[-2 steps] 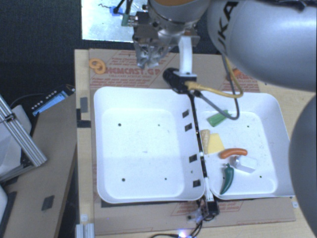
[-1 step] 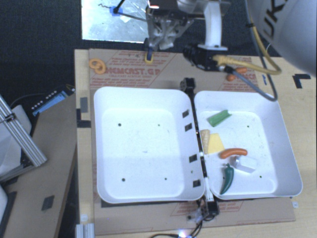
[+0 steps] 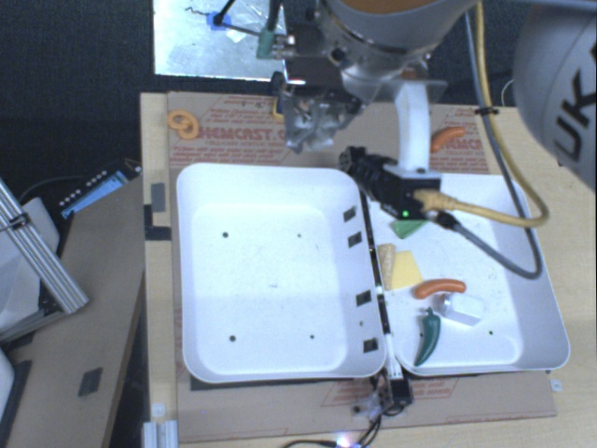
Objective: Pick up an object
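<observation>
Cheese wedge (image 3: 406,271), sausage (image 3: 438,288), white block (image 3: 460,310) and pepper (image 3: 428,337) lie bunched in the right bin (image 3: 550,343), hard against the wall it shares with the left bin (image 3: 270,278). Sausage touches the block; the wedge sits just beside both. Gripper (image 3: 312,129) hangs high over the back rim of the left bin, well apart from all of them; whether it is open or closed I cannot tell from here. Risks as I judge them: a straight descent from this spot meets rim or bare floor and grabs nothing. Over the cluster, a closing gripper may catch two items, or nudge one and scatter its neighbours. The wedge lies near enough the wall that the gripper could strike it. The round sausage looks apt to roll or squirt free under a squeeze.
</observation>
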Available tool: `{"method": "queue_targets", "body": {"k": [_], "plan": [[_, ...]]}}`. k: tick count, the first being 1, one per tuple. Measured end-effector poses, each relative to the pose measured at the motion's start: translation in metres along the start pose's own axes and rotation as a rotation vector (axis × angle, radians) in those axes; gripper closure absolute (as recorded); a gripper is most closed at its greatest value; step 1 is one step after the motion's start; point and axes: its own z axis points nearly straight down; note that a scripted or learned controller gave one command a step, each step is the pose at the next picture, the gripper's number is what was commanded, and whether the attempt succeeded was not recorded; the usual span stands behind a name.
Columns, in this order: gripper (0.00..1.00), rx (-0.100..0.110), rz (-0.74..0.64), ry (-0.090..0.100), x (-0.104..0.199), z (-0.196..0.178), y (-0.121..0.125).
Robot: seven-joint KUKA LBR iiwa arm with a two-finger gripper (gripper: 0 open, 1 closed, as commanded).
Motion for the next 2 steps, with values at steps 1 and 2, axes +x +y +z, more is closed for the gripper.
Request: {"method": "queue_targets", "body": {"k": [1,2], "plan": [[1.0,-0.002,0.012,-0.002,-0.083,0.0,-0.021],[1.0,-0.003,0.012,-0.003,-0.143,0.0,-0.007]]}}
